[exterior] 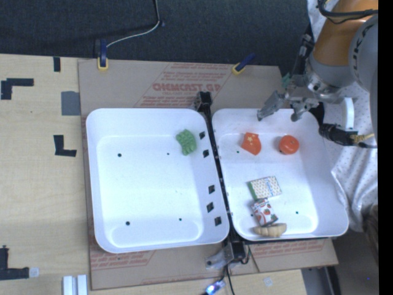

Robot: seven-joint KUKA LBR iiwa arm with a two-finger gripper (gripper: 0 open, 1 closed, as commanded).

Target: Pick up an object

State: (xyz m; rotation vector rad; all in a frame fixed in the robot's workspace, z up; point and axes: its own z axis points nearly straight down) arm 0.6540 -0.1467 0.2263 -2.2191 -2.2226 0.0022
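Observation:
My gripper (281, 111) hangs over the back edge of the right bin (307, 226), its two fingers spread apart with nothing between them. Just in front of it in that bin lie an orange-red wedge-shaped piece (251, 143) and a round orange-red ball (288, 144). Nearer the front sit a small patterned box (265, 188), a red and white packet (263, 212) and a tan croissant-shaped piece (270, 230). A green lumpy object (187, 141) rests in the left bin (123, 183) near its back right corner.
The two bins stand side by side on a cardboard sheet (178, 85), joined by a black clip strip (212, 165). A cable (344, 137) hangs off the arm at the right bin's right rim. White cloth (362, 171) drapes to the right.

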